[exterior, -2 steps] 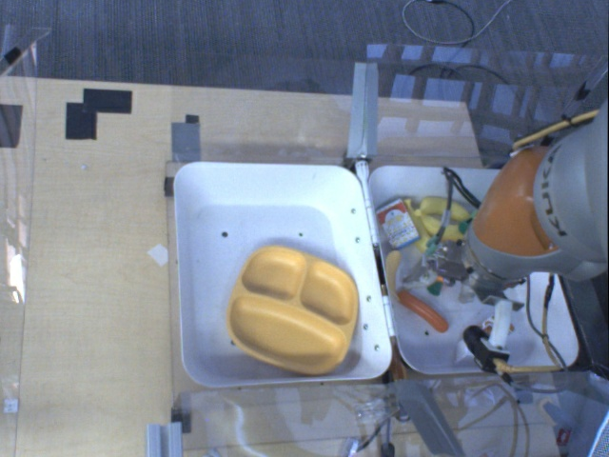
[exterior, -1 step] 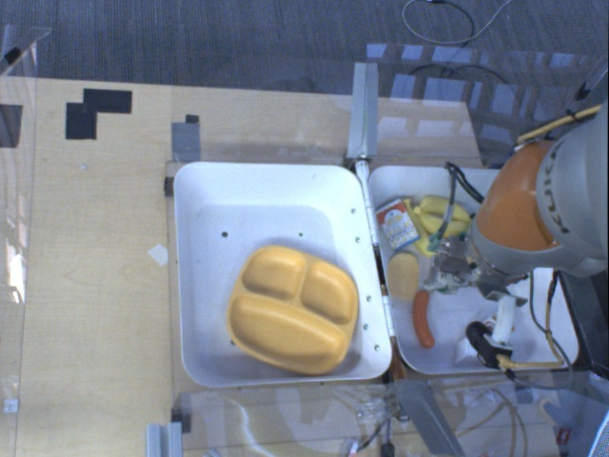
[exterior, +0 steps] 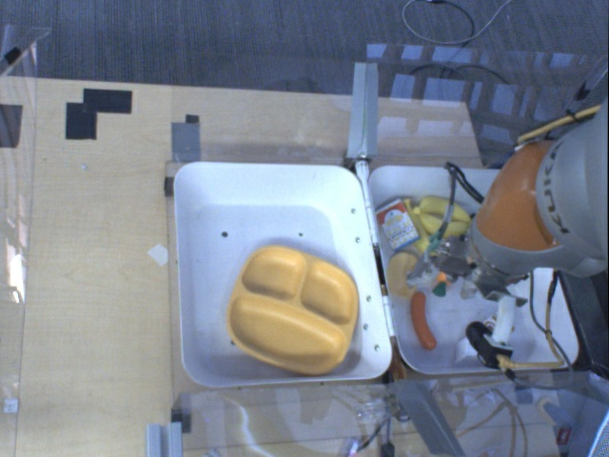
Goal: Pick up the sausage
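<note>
I have the gripper (exterior: 443, 274) low over the right bin (exterior: 571, 355), hanging from the grey wrist under the orange band. The arm comes in from the view's right, so its bulk covers that side of the bin. From this slant the tool's tip is a clutter of small parts. I cannot tell whether it is open or closed, and I see nothing held in it.

The sausage (exterior: 422, 322) lies flat on the bin floor just beside the gripper, on its near-wall side and slightly to its left in the view. As far as I can judge, the two are apart. It has bare white floor along both long sides, which I take as room for a grip from above across its narrow width.

A pale yellow piece (exterior: 403, 270) sits close on the gripper's left. The banana (exterior: 443, 215) and a red and white packet (exterior: 397, 227) lie beyond the gripper toward the far wall. The big yellow loaf (exterior: 291, 307) is well away, across the dividing walls in the left bin (exterior: 205, 255).

My read is that the pick is not yet made: the tool must shift toward the near wall and come down. The sausage, being round, may roll if caught off-centre
</note>
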Robot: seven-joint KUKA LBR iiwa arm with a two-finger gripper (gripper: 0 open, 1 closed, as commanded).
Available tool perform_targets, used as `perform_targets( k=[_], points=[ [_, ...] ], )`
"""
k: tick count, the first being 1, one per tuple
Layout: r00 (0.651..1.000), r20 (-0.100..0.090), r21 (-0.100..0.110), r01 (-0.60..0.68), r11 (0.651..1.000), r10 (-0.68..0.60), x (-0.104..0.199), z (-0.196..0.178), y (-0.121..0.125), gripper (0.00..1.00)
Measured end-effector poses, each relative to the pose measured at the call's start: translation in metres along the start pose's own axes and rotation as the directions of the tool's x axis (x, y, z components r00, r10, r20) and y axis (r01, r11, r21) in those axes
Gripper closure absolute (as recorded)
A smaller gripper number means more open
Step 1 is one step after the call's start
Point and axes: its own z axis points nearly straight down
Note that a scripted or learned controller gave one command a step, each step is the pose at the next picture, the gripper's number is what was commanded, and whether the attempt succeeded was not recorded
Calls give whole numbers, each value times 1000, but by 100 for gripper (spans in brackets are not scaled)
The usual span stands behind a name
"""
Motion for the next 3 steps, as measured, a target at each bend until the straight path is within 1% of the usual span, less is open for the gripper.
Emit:
perform_targets(
  k=[1, 2, 3],
  points=[
    [983, 1, -2, -186, 983, 186, -6, 10, -30, 0],
    [982, 1, -2, -186, 982, 186, -6, 10, -30, 0],
    [983, 0, -2, -184, 983, 184, -6, 0, -29, 100]
  ],
)
